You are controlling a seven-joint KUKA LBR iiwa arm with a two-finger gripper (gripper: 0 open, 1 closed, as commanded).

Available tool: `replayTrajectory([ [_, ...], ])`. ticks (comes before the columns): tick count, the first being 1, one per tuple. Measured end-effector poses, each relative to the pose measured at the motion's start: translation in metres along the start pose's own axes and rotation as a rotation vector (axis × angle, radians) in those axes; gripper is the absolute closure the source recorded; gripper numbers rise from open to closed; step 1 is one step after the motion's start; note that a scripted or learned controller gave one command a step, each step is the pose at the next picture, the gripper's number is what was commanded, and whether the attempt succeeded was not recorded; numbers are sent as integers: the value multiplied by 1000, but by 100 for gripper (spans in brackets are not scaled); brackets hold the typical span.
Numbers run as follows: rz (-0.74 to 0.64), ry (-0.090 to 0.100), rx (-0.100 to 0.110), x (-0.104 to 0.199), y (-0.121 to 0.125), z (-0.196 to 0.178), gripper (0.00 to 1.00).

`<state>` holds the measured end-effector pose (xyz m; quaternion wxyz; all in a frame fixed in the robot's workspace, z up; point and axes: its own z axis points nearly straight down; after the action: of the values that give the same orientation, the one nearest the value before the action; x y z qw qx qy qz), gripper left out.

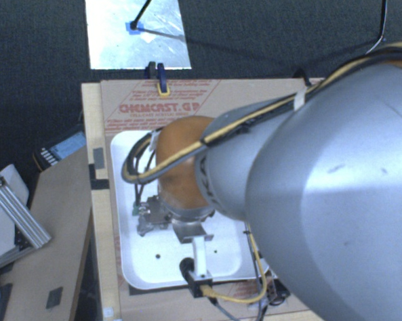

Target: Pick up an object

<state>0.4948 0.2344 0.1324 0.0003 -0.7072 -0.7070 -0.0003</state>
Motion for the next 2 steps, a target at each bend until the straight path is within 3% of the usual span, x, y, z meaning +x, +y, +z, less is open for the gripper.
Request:
replayTrajectory([
  [1,2,0,1,0,1,-10,100],
  [2,-2,1,-10,-5,77,-62,100],
])
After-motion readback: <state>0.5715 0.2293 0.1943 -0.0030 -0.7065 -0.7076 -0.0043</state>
